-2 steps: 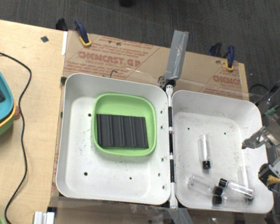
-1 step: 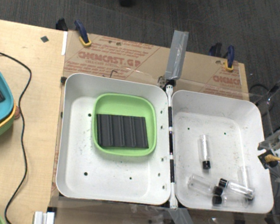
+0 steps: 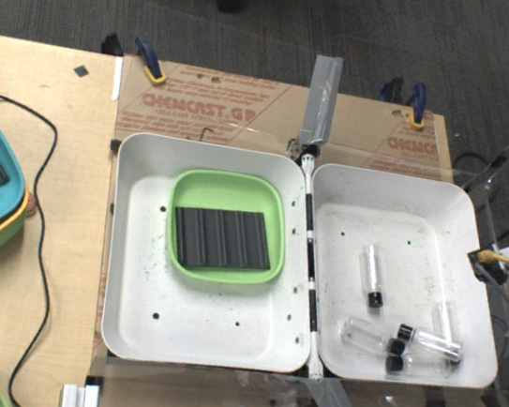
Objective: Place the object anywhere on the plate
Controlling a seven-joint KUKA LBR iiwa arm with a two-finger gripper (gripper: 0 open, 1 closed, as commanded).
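A brown cardboard sheet (image 3: pixel 250 107) printed "CHEMCAST GP" lies behind two white bins. The left bin (image 3: pixel 125 311) holds a green plate (image 3: pixel 232 195) bearing a dark ribbed insert (image 3: pixel 224 239). The right bin (image 3: pixel 405 211), lower right, holds clear black-capped vials (image 3: pixel 373 274).

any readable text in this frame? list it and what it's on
"CHEMCAST GP" in red, printed on the brown cardboard sheet behind the left bin; the last letters are blurred, so that reading is unsure.
A second red print on the same cardboard at the right, cut off and too blurred to read.
Smaller red lines around both prints: too small to read.
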